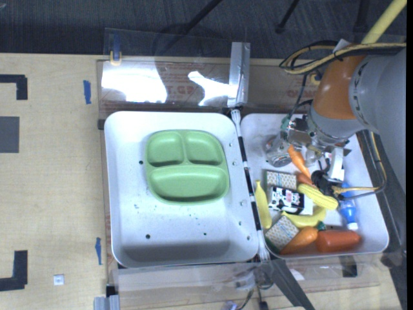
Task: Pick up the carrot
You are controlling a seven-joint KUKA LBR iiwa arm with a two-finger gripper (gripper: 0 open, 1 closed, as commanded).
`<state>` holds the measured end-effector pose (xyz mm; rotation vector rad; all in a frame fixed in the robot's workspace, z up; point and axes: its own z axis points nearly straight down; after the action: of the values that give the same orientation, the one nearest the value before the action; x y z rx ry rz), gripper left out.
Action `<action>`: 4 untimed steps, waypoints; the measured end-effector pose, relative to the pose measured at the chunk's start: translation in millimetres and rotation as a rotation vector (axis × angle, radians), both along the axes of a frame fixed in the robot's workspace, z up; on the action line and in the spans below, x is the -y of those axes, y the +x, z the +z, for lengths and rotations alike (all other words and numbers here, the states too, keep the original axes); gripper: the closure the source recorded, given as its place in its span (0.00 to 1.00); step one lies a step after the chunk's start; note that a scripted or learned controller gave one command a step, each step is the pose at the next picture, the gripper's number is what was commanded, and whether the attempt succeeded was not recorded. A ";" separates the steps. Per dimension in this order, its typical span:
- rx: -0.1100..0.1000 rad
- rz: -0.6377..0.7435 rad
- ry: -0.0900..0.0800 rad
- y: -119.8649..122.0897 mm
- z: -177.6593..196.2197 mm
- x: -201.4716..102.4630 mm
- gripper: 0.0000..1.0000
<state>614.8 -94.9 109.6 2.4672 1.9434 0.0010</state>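
I see the arm (361, 89) bent down from the upper right of the frame into the right bin (381, 228). Its end effector (303, 148) sits over the carrot (298, 163), grip state indeterminate from here. The carrot lies tilted at centre right, just above the banana (316, 196).

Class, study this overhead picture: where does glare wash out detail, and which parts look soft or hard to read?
In the camera view, strong glare whitens the clear plastic panel behind the left white bin; the green divided plastic tray is evenly lit; the cluttered right white bin looks soft, so the small orange carrot below the grey arm's gripper blurs into its neighbours.
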 end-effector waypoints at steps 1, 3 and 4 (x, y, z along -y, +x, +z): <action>0.003 0.047 0.006 9.8 -22.6 52.8 0.00; -0.001 -0.235 0.000 -3.5 4.7 58.1 1.00; -0.003 -0.234 0.000 -40.3 92.6 79.9 1.00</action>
<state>574.5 -174.8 202.2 2.6787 1.6429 -0.0032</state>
